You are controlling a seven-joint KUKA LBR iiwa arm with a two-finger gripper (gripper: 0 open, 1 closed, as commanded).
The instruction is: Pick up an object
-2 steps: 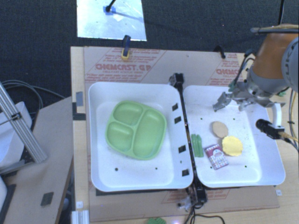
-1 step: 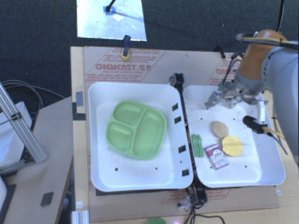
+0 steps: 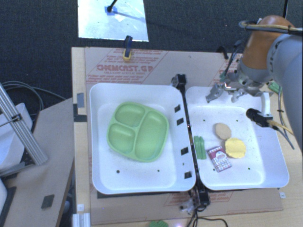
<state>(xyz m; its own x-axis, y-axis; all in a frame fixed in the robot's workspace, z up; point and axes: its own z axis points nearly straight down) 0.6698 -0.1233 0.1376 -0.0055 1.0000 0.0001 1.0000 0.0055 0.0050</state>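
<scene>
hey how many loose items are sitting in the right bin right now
4, all in the right bin: a green piece by its left wall, a red patterned packet, a tan oval, a yellow round beside it. The arm may hide more near the far edge.

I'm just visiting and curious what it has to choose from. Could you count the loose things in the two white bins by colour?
Green: 2, the divided plate and a small green piece
Tan: 1, the oval piece
Yellow: 1, the round piece
Red and white: 1, the small card box
Total: 5
</scene>
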